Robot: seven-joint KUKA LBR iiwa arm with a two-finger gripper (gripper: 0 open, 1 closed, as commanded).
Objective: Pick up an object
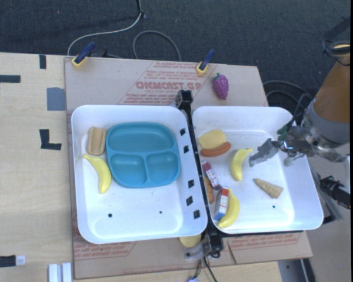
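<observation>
In the right bin lie a small yellow banana, a tan ice cream cone, a hot dog with a yellow bun, a second banana near the front wall, and small red packets. My gripper hangs over the right bin's right half, just right of the small banana and above the cone. Its fingers stand open with nothing between them.
The left bin holds a blue divided plate, a slice of bread and a banana. A purple grape bunch lies on the cardboard behind the bins. Clamps hold the board's back edge.
</observation>
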